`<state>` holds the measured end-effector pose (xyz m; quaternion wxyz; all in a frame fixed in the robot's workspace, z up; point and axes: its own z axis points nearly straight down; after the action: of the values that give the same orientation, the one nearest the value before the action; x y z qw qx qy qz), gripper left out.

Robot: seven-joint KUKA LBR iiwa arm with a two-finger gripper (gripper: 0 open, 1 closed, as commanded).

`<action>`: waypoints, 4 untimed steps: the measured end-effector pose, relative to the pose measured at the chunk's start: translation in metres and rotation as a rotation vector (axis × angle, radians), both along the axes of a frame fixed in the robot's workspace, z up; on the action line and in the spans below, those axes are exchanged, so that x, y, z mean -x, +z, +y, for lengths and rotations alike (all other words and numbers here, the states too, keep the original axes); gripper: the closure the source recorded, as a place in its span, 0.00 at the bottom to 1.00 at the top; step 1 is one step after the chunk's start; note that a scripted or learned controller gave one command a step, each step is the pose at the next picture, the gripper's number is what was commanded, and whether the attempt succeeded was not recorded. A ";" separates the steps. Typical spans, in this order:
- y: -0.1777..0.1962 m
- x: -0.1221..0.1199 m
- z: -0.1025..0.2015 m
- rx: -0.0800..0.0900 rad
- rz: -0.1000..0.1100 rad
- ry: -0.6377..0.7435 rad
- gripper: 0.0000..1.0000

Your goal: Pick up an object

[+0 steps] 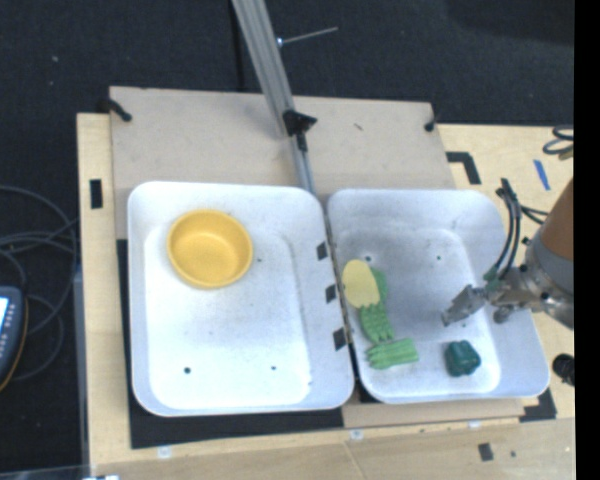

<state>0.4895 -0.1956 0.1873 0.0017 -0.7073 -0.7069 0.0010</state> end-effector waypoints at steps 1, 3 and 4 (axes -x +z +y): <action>-0.054 -0.008 -0.004 0.000 0.000 0.000 0.00; -0.075 -0.009 -0.005 0.002 -0.008 -0.001 1.00; -0.022 -0.001 -0.003 0.002 -0.008 0.000 1.00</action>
<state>0.4902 -0.1984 0.1649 -0.0021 -0.7072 -0.7070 -0.0011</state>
